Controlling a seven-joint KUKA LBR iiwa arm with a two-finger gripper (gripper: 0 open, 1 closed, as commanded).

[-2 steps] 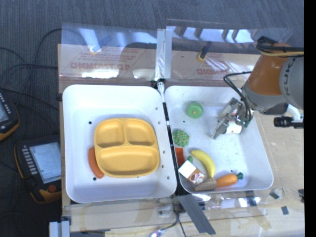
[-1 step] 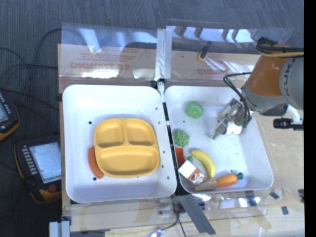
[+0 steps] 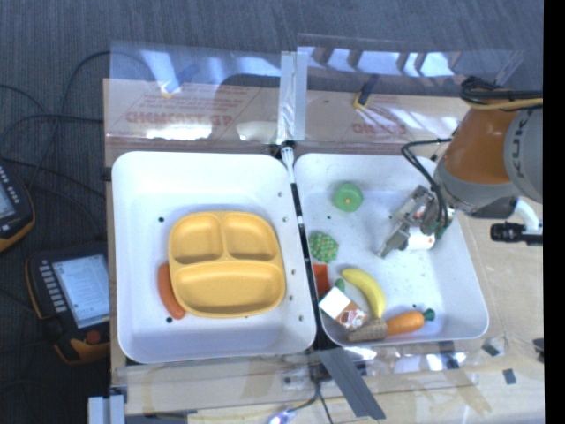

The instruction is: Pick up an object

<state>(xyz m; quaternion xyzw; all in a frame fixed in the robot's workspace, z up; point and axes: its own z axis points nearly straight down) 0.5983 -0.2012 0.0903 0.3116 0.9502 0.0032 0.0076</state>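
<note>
The step in hand looks like the approach: the claw (image 3: 399, 233) hangs low in the right bin (image 3: 459, 276), beyond the banana (image 3: 365, 290) on the arm's side and well apart from it. It seems to sit over bare bin floor, with nothing visibly in it. Whether it is spread or pressed together I cannot tell.

No object is picked yet, and the candidates lie around the banana:

- One carrot (image 3: 408, 321) lies near the banana on its front-rim side.
- One white carton (image 3: 335, 303) lies just beside the banana.
- One brown piece (image 3: 366, 329) lies just beside the banana too.
- One small red piece (image 3: 320, 277) lies near the banana, by the divider.
- One bumpy green cluster (image 3: 324, 247) lies near the banana.
- One green round piece (image 3: 348, 198) lies farther off.

The next move probably calls for shifting the claw over one free-standing thing, such as the banana, and lining up across its narrow width.

Across the divider from the banana, the left bin (image 3: 132, 237) holds one yellow tray (image 3: 228, 263) and one orange sausage (image 3: 168, 291). That makes two bins on the desk.
</note>
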